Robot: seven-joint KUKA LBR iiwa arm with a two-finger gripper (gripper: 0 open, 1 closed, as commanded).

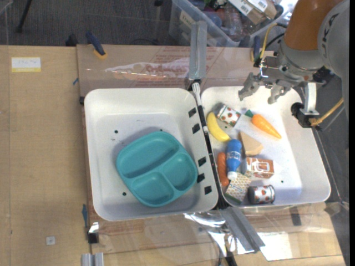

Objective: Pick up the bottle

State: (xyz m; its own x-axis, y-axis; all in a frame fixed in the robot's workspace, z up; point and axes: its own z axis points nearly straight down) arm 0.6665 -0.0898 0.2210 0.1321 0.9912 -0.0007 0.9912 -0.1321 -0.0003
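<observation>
Looking down over the bench, I counted two white bins side by side. One teal divided plate [157,169] lay in the left bin [100,148], tilted a little toward its lower right corner.

The right bin [302,159] held a heap of small things. One blue bottle [234,157] with a white cap lay on its side near the bin's left wall, its cap end pointing toward the near edge. One banana [217,128] curved just above it, hard against the divider. One carrot [263,124] with a green top lay past that, near the middle of the bin. I made out two small cans, one [228,115] beside the banana and another [260,193] by the near edge. One red and white carton [259,168] sat just right of the bottle, and a patterned packet [237,185] lay below it.

One grey arm with an orange band reached in from the right. Its gripper [259,92] hung over the far edge of the right bin, fingers spread apart and holding nothing, well apart from the bottle.
</observation>
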